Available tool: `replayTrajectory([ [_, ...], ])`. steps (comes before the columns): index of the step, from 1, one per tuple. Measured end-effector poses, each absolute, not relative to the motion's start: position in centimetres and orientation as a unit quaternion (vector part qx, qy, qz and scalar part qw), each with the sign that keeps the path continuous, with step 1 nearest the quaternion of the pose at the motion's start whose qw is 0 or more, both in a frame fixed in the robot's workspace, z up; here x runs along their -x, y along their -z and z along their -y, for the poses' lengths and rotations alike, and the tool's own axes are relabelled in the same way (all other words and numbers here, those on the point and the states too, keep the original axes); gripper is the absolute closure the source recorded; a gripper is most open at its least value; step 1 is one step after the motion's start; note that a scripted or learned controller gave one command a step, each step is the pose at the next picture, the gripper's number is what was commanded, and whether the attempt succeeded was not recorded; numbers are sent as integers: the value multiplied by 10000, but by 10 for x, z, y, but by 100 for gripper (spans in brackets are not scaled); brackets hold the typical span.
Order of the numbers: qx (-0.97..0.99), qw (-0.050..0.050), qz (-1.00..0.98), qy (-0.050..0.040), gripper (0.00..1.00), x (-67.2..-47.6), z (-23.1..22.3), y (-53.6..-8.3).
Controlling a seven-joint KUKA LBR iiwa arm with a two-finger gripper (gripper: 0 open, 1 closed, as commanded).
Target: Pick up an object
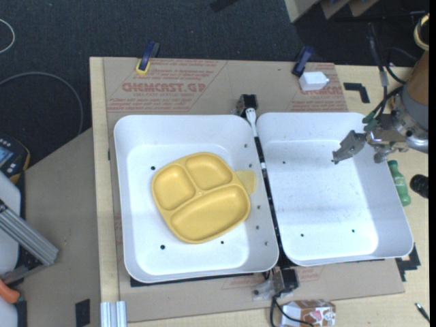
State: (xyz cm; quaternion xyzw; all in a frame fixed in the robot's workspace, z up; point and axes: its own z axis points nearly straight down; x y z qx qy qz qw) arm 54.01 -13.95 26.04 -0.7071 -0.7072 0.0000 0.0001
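Yellow plastic three-compartment plate (200, 196) lies flat in the left shallow white bin (129, 182), well apart from the end effector (355, 148), which hangs over the right white bin (327, 210) holding nothing; its finger spread cannot be told. Likely failure: the plate's low, wide, smooth rim gives fingers little purchase, so they may slip or close on air.

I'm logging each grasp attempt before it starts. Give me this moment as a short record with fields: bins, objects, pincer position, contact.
bins: left bin and right bin, side by side on the bench
objects: yellow tray with three compartments, lying flat in the left bin
pincer: pincer over the right bin's upper right part, reaching in from the right
contact: pincer is apart from the tray, with nothing between its fingers
other: green item at the right bin's right rim
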Motion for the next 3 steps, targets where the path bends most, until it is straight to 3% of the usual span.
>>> replayTrajectory([
  [1,7061,-16,7081,18,0,-477,107,-327],
  [2,7037,-75,7104,77,0,-481,29,-475],
  [3,7064,-25,7078,14,100,-480,33,-476],
])
